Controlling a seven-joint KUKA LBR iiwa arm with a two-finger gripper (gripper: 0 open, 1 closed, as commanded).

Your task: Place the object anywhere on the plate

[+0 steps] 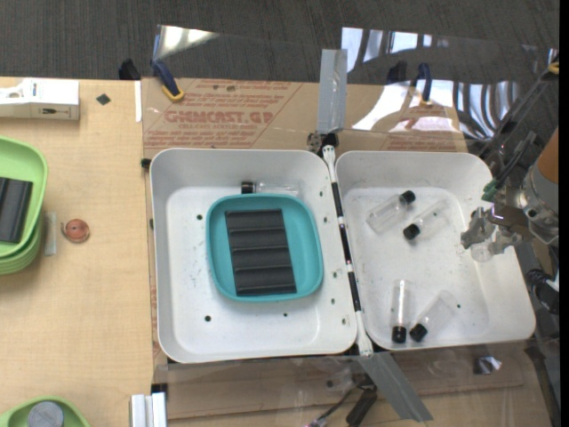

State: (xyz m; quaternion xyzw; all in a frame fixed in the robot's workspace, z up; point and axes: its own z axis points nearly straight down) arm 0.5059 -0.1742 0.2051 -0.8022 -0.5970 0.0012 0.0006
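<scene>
A teal square plate (307, 261) lies in the middle of the left bin (178, 283), and a dark ribbed slab (260, 252) covers its centre. Several clear vials with black caps lie in the right bin (498, 314): two near the back (389, 210) (425, 221) and two near the front (400, 308) (434, 317). One more clear vial (269, 188) rests in the left bin just behind the plate. My gripper (480, 236) hangs low over the right bin's right side, far from the plate. A pale translucent shape shows just under it; I cannot tell what it is.
A raised divider (342, 238) separates the two bins. On the wooden bench to the left sit a green tray (22, 207), a small orange disc (76, 230) and a white box (40, 100). Cardboard (231, 114) and clear sheets stand behind the bins.
</scene>
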